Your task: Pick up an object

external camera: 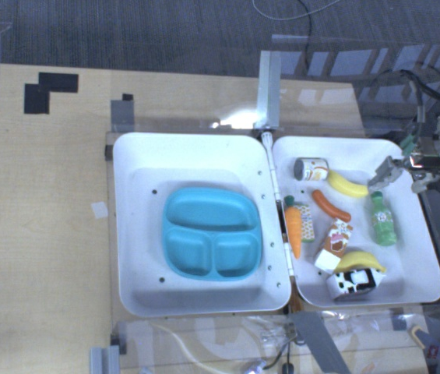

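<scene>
A blue divided plate (212, 233) sits in the left bin (138, 287), while toy foods crowd the right bin (414, 287) beside it.

From my seat the feed looks bright and evenly lit from overhead. A hot white glare sits on the bench just behind the left bin (126, 232), at its far rim. Inside that bin the blue tray (212, 234) casts only a faint soft shadow. Detail is slightly soft throughout, softest toward the right edge.
</scene>
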`<state>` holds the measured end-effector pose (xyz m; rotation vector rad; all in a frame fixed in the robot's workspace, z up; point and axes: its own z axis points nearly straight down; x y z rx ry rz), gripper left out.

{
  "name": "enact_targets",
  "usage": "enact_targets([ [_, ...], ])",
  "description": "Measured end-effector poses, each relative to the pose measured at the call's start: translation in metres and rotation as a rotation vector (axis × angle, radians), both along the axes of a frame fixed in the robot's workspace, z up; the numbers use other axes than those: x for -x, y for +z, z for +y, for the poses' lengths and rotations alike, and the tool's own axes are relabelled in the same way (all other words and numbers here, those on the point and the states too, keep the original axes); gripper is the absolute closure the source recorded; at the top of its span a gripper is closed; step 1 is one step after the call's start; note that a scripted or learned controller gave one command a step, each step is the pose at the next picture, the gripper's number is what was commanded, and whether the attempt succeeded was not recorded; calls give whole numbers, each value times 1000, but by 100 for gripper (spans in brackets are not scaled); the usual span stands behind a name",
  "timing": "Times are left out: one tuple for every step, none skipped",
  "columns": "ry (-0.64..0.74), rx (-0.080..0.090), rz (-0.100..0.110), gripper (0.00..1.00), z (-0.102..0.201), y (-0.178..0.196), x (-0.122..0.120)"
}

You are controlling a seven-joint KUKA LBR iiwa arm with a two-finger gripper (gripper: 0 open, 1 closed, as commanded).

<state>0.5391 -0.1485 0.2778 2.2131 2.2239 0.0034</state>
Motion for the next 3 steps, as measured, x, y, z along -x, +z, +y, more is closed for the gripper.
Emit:
enact_targets([
  [67, 0, 2, 0, -54, -138, -73],
  [340, 4, -5, 0, -57, -189, -103],
  [367, 4, -5, 0, -58, -188, -50],
])
